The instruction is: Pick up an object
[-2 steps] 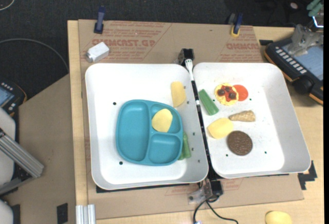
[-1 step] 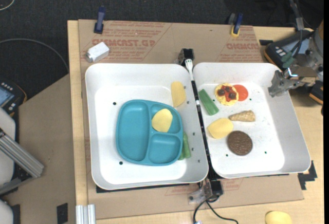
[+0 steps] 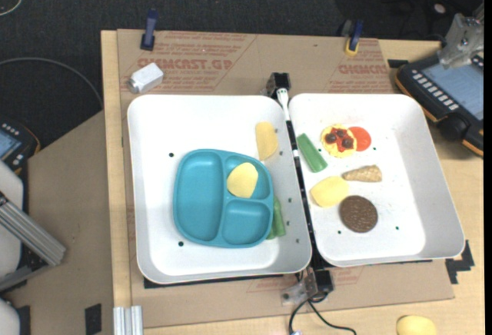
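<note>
Bench (image 3: 192, 57): brown board under both bins, with a blue clamp (image 3: 148, 28) at its far left edge and a second blue-and-yellow clamp (image 3: 354, 36) at its far right edge.
White block (image 3: 146, 77): small, lying on the board just beyond the left bin's far left corner.
Left bin (image 3: 150, 172): shallow, white, with rounded corners; touching the right bin along the middle seam.
Tray (image 3: 223, 197): teal, divided into three compartments, sitting in the near middle of the left bin.
Yellow lump (image 3: 243, 180): rounded, resting in the tray's far right compartment.
Pale yellow piece (image 3: 267, 140): oblong, on the bin floor just beyond the tray, close to the seam.
Green strip (image 3: 277, 220): wedged between the tray's right edge and the bin wall.
Right bin (image 3: 415, 172): same shape, holding five loose things.
Green stick (image 3: 311, 152): lying at a slant near the seam.
Yellow wedge (image 3: 330, 191): nearer than the stick, just beside the brown disc.
Pizza toy (image 3: 345, 139): round, red and yellow with dark spots, toward the far side.
Tan piece (image 3: 362, 174): elongated, between the pizza toy and the disc.
Brown disc (image 3: 358, 213): round, dark, nearest of the five.
Gripper: I cannot tell its state from this view.
Yellow ball (image 3: 415, 325): on the bench by the bottom edge, outside the bins.
</note>
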`<state>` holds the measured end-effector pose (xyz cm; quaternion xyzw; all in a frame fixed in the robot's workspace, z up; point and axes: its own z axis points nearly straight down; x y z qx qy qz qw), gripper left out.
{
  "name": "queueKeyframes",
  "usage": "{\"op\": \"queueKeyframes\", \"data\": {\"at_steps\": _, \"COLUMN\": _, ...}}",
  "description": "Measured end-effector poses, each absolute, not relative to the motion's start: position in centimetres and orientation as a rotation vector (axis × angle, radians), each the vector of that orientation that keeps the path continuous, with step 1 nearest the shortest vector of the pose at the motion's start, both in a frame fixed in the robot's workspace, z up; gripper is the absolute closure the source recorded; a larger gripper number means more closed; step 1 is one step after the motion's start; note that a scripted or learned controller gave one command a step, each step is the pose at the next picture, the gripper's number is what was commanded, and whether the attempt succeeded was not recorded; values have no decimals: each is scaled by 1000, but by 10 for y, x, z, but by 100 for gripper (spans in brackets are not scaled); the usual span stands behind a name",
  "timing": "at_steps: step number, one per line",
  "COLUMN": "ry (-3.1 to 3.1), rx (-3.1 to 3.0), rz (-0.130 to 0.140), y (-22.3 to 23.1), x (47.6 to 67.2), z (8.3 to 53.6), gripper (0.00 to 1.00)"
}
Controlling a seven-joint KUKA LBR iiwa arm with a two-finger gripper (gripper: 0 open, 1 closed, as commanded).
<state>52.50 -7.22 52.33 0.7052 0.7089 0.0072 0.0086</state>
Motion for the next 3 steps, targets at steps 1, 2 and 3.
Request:
{"op": "queueKeyframes", "data": {"at_steps": 1, "ry": 2227, "rx": 2234, "rz": -17, "y": -94, "x": 528, "z": 362, "gripper": 100}}
{"op": "queueKeyframes", "data": {"at_steps": 2, "ry": 2216, "rx": 2207, "rz": 18, "y": -62, "x": 544, "z": 493, "gripper": 100}}
{"op": "queueKeyframes", "data": {"at_steps": 3, "ry": 2225, "rx": 2234, "rz": -15, "y": -82, "x": 502, "z": 368, "gripper": 100}}
